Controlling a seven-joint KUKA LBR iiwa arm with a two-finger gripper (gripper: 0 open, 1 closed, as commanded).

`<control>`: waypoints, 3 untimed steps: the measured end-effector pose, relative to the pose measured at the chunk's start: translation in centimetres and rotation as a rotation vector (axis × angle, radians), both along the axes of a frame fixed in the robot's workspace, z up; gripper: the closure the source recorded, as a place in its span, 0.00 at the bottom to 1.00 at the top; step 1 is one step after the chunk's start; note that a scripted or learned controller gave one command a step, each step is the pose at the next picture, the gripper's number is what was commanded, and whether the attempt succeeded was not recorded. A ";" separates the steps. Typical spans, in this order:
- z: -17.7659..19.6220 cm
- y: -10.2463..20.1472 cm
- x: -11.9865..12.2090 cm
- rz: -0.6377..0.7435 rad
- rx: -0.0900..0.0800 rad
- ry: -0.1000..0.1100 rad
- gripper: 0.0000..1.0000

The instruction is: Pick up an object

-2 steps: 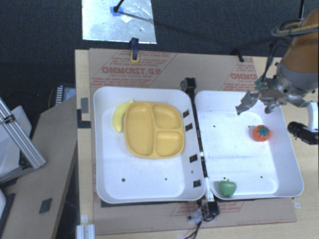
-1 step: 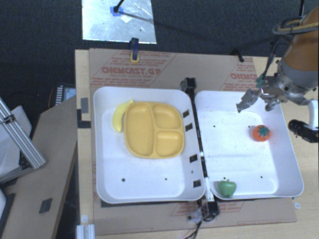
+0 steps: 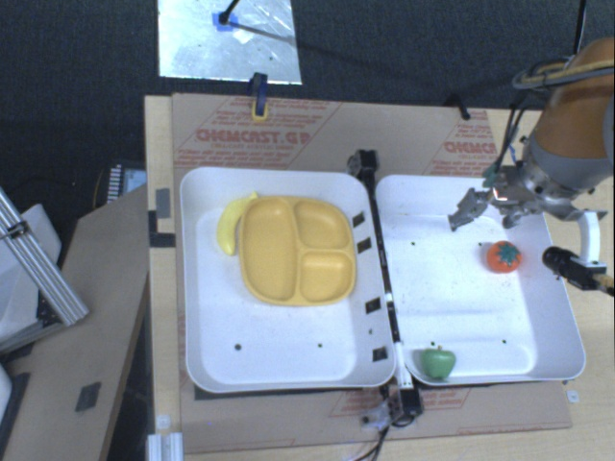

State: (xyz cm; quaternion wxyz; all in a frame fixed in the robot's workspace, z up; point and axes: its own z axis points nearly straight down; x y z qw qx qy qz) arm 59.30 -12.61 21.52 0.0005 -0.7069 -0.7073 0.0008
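Note:
In the right bin lies a red-orange tomato towards the far right. A green apple-like fruit rests at that bin's front left corner. My gripper hovers over the back of the right bin, just above and slightly left of the tomato. It is open, its two fingers spread apart with nothing between them. The left bin holds a yellow divided plate with a yellow banana against the plate's left edge.
The two bins meet at a black-clipped seam in the middle. They stand on a cardboard sheet. A shiny foil square lies beyond the bench at the back left.

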 end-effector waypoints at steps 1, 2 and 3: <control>-6.2 0.1 0.4 0.000 0.001 0.002 0.00; -11.4 -0.2 -0.6 -0.001 0.001 0.002 0.00; -10.0 -0.2 -0.4 -0.001 -0.001 -0.005 1.00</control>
